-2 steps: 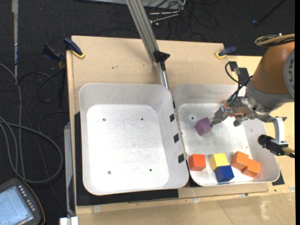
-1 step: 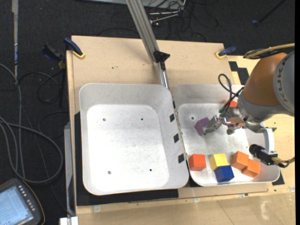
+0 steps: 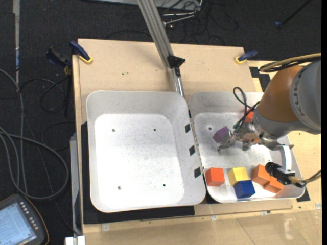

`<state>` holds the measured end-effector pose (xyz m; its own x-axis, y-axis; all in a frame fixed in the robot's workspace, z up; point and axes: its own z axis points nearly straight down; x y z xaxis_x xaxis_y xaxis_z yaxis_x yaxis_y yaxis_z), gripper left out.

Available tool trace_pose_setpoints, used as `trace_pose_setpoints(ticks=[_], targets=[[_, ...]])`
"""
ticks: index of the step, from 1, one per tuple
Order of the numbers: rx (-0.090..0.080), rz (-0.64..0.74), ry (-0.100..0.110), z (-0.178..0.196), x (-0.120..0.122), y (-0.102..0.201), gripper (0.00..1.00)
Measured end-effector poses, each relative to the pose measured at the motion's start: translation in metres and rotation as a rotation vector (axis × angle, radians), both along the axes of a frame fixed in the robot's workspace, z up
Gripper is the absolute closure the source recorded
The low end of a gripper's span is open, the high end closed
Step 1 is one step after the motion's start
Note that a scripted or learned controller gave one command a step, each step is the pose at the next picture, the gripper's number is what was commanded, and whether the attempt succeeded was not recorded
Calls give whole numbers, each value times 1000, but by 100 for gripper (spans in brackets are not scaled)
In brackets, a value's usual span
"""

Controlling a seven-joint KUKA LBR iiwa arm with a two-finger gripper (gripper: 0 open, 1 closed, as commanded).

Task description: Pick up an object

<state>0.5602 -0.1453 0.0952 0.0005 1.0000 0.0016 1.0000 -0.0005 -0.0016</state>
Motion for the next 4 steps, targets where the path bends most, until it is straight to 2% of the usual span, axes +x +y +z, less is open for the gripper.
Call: trace_pose_setpoints(ticks=[1, 3, 4], targets=[[-1, 0, -3, 11, 1, 0, 100], [-4, 2, -9, 131, 0, -10, 100], [-3, 3, -6, 151, 1, -10, 100]])
